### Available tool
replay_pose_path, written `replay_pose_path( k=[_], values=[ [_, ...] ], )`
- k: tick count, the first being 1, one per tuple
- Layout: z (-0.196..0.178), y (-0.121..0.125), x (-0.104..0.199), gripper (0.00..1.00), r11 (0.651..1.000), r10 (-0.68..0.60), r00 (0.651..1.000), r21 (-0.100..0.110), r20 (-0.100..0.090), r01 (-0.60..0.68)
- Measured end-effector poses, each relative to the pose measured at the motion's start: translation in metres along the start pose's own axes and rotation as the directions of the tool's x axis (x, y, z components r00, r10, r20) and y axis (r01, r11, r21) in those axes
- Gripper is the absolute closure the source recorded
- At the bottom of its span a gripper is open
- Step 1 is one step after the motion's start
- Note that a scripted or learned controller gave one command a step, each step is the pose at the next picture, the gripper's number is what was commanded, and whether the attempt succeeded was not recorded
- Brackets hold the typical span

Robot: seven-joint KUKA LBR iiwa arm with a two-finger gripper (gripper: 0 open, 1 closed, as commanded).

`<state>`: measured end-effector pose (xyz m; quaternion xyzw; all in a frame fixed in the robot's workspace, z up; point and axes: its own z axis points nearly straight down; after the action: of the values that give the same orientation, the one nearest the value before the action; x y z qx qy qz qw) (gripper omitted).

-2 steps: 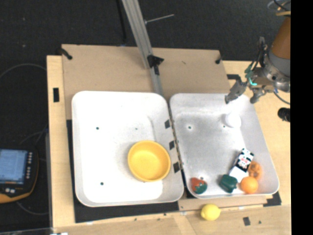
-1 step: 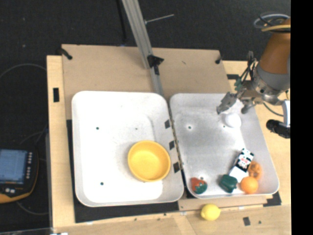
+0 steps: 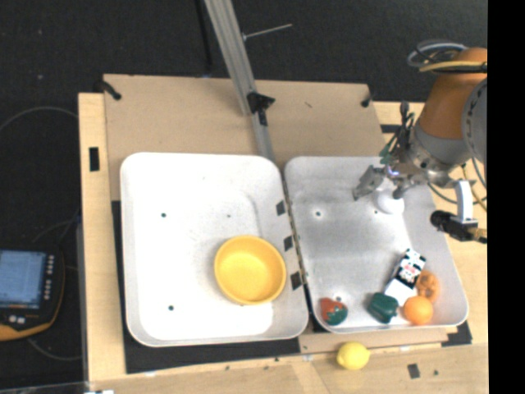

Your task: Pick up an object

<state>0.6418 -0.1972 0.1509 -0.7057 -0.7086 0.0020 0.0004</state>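
The gripper [image 3: 384, 189] is hovering over the right bin [image 3: 344, 245], its jaws spread and holding nothing; a round, smooth yellow bowl [image 3: 250, 269] is sitting in the left bin [image 3: 164, 220].

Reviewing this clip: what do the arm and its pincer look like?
The arm has an orange segment above a grey wrist, with thin dark cables along it. Its pincer is small, grey metal, above the right bin.

Yellow bowl [image 3: 250, 269] glossy plastic; white bins [image 3: 164, 179] smooth matt plastic; bench [image 3: 189, 113] matt board; rail [image 3: 234, 48] metal.
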Motion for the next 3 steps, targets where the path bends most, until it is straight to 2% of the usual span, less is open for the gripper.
replay_pose_path(
  k=[1,2,3],
  values=[
    [0.051,0.002,0.005,0.0,1.0,-0.001,1.0,-0.001,-0.011,0.001],
    [0.038,0.002,0.003,1.0,1.0,-0.001,1.0,-0.006,-0.007,0.001],
    [-0.016,0.01,-0.006,1.0,1.0,-0.001,1.0,-0.008,0.0,0.001]
  ],
)
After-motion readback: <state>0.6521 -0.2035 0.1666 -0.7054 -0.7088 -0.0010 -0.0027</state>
